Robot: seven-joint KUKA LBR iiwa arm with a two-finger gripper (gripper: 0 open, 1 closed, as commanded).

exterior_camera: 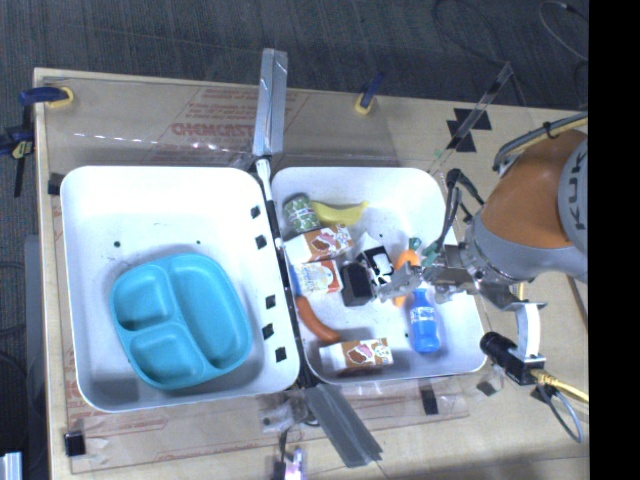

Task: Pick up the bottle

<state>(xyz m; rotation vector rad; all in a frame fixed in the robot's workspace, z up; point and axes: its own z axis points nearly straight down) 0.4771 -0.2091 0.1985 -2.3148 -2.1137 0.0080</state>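
The bottle (425,326) is blue and clear with a label. It lies in the right bin (452,360) near its front right corner, with its top pointing to the back. My gripper (413,281) reaches in from the right, low over the bin and right at the bottle's top end. From this angle the gripper body hides the bottle's cap, and I can't make out any contact. The bottle rests on the bin floor.
Left of the bottle lie a black block (355,281), snack packets (318,276), a banana (338,211), a green can (297,209), an orange-red sausage (311,317) and a packet (365,353). A blue divided plate (180,318) sits in the left bin (80,203).
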